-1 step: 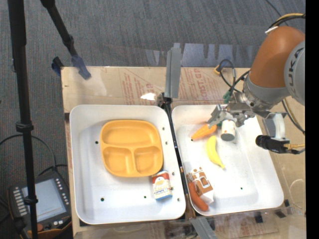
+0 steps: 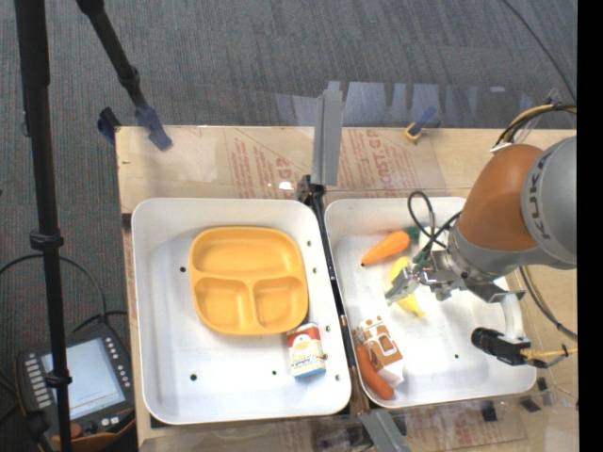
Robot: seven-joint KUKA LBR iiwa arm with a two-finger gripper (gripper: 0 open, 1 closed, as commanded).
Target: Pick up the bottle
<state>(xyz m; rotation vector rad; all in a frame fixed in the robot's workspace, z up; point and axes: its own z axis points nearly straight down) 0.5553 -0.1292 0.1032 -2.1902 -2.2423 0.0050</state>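
Gripper (image 2: 403, 288) low in right bin (image 2: 433, 210), fingers slightly apart, nothing visibly clamped, yellow bottle (image 2: 405, 290) directly under fingertips, touching them, carrot (image 2: 386, 248) at 11 o'clock, carton (image 2: 380, 345) at 7 o'clock.

The end effector (image 2: 407, 288) hangs low in the right bin (image 2: 443, 217), over a yellow item (image 2: 411, 299), with a carrot (image 2: 387, 248) just beyond it. Near the bin's front left corner lie a brown carton (image 2: 379, 343) and a sausage (image 2: 373, 373). The left bin (image 2: 160, 299) holds a yellow tray (image 2: 250, 279) and a small box (image 2: 305, 351).
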